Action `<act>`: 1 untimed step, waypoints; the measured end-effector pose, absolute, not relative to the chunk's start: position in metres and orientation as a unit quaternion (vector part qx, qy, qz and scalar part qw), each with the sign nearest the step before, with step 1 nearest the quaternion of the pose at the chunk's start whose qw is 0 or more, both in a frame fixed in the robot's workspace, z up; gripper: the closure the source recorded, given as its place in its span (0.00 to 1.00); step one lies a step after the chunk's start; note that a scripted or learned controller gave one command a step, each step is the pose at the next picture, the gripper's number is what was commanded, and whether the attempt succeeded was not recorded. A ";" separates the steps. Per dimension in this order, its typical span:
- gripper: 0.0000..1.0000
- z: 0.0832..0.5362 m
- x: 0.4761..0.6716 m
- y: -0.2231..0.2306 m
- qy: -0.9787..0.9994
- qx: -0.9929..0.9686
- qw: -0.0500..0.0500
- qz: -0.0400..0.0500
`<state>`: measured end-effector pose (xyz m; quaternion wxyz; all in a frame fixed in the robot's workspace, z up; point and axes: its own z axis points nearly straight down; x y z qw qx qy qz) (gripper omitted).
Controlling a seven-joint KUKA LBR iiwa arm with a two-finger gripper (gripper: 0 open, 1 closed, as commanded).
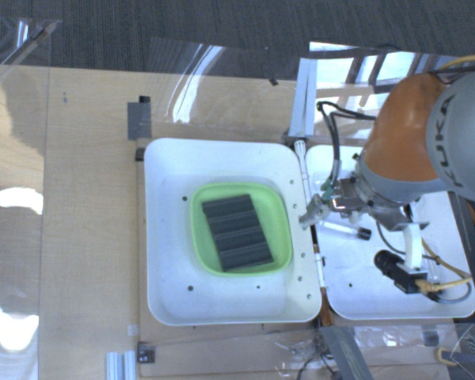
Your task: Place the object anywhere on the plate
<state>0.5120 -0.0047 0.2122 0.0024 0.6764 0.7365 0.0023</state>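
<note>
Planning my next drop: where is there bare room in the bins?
Left bin: bare white floor rings the green plate, widest along the near and left walls. The dark ridged block covers most of the plate, leaving thin margins. The right bin is crowded by the arm and cables, with some free floor near its front-left corner.

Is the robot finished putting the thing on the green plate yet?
It looks finished. The dark ribbed block already lies flat on the green plate in the left bin. The arm's tool hangs over the right bin, beside the divider, with nothing visibly in it. Little seems left, maybe just moving the arm away.
</note>
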 end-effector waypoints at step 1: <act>0.00 0.220 0.505 0.038 0.724 0.690 0.002 0.003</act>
